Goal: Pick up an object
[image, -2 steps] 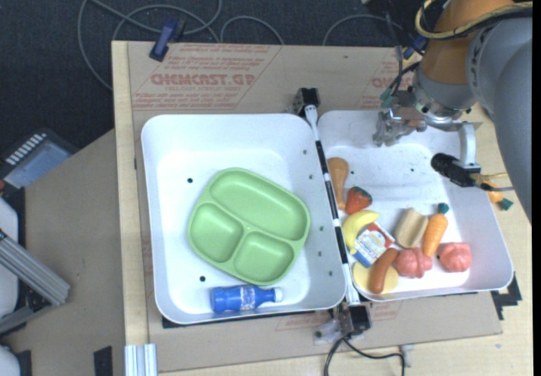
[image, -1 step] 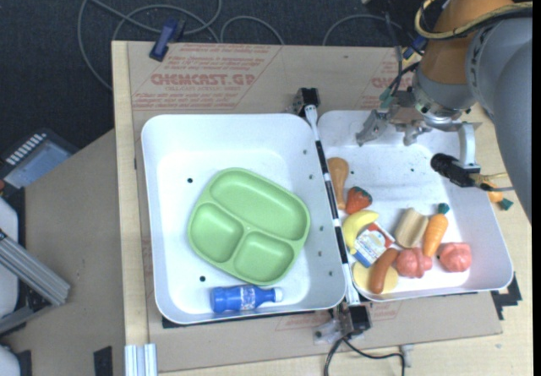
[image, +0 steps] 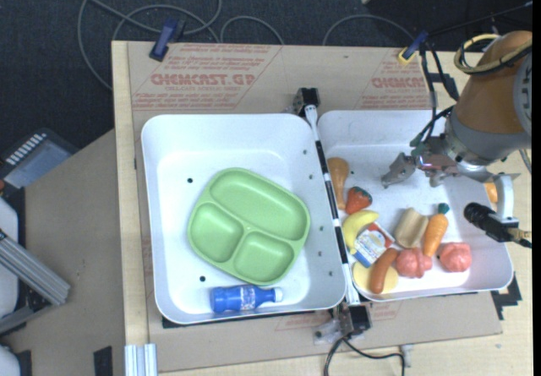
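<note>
My gripper [image: 415,175] hangs over the back half of the right bin [image: 372,131], fingers spread open with nothing between them. Toy foods lie in front of it, apart from the fingers: a tan bread roll [image: 411,227], a carrot [image: 434,233], a strawberry [image: 358,198], a banana [image: 358,223], a small white packet [image: 372,245], a sausage [image: 383,270] and two red fruits [image: 412,263] [image: 456,257]. An orange-brown piece [image: 338,171] rests against the bin's left wall.
The left bin [image: 169,146] holds a green divided plate [image: 247,225] and a blue bottle [image: 243,298] lying near its front wall. A black divider rail [image: 325,188] runs between the bins. Cables trail over the floor behind the bench.
</note>
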Controlling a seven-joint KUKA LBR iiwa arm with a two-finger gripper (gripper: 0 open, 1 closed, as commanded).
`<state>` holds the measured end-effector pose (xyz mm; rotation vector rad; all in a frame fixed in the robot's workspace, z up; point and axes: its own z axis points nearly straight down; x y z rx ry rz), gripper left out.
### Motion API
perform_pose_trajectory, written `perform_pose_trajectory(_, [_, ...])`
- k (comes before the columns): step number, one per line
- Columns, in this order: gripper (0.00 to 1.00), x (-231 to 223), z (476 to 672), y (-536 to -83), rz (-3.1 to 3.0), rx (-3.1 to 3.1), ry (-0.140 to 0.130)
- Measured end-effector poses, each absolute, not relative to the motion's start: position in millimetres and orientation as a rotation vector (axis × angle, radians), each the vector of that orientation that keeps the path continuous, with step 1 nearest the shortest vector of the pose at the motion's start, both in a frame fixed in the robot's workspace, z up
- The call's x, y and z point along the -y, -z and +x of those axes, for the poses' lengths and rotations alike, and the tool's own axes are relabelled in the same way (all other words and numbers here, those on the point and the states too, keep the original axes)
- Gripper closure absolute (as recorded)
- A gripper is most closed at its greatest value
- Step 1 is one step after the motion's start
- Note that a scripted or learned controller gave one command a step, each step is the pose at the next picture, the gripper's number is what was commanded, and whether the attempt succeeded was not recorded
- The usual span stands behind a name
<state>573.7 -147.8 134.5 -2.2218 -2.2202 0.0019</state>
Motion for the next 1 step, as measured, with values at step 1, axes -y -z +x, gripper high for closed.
perform_pose_trajectory(1, [0.00,201.3,522.0,-84.0,-2.220,2.218,-0.002])
